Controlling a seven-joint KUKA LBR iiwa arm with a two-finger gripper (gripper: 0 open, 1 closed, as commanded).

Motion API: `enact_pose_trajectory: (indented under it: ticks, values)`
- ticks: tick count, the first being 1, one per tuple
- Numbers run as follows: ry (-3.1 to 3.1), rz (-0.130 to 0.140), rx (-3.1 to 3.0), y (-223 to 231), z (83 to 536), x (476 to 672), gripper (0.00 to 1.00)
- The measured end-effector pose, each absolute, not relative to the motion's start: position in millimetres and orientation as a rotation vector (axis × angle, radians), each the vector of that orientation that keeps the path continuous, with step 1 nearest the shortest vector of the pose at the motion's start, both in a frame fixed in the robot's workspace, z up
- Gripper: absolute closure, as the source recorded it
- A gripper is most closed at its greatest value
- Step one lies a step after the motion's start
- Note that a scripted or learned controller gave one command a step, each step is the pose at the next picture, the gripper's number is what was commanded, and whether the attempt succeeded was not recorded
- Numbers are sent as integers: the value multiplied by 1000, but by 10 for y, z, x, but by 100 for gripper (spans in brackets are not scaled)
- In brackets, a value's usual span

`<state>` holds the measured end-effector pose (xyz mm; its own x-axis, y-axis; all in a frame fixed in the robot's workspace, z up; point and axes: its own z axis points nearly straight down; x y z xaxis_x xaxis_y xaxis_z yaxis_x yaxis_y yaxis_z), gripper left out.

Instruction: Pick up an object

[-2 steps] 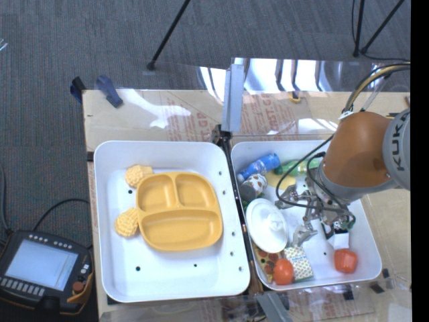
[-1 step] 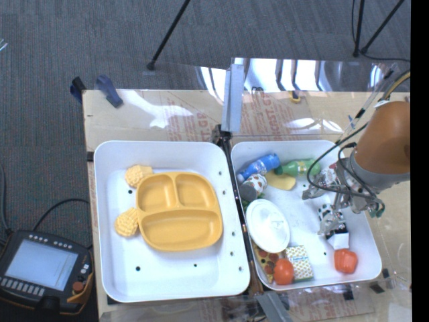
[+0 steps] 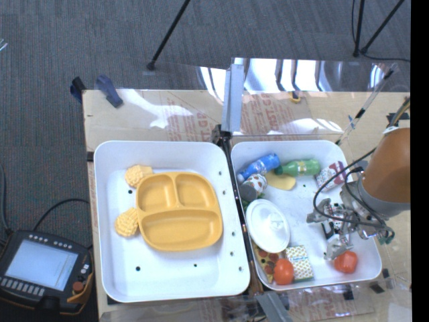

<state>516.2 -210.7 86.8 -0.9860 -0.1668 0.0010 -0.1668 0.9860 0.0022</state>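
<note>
red tomato-like object (image 3: 346, 261) lies on the floor of the right bin (image 3: 305, 147), in its near right corner. the gripper (image 3: 340, 241) hangs just above and slightly left of this object, with the metal fingertips pointing down toward it. the view does not resolve whether the tips touch the object, and the state of the pincer cannot be told from this angle. nothing is visibly held between the tips. the arm (image 3: 391, 168) enters over the right edge of the same bin, with black cables looped beside the wrist.

other contents of the right bin: a second red object (image 3: 283, 272) at the near edge, a patterned box (image 3: 299, 261) just beside it, a white round lid (image 3: 267, 225) near the left wall, a blue bottle (image 3: 258, 166) and a green bottle (image 3: 301, 167) along the far edge.

the left bin (image 3: 107, 200) carries a yellow divided plate (image 3: 179, 210) at its centre, with two yellow waffle pieces (image 3: 127, 223) touching its left side.
</note>
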Motion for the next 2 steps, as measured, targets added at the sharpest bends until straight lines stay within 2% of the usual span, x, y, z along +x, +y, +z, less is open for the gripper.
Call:
enact_pose_trajectory:
  ticks: [1, 2]
  values:
    - [-3129, -5, 272, -1634, 864, 4880, 0]
    - [-3128, -5, 281, -1616, 955, 4891, 100]
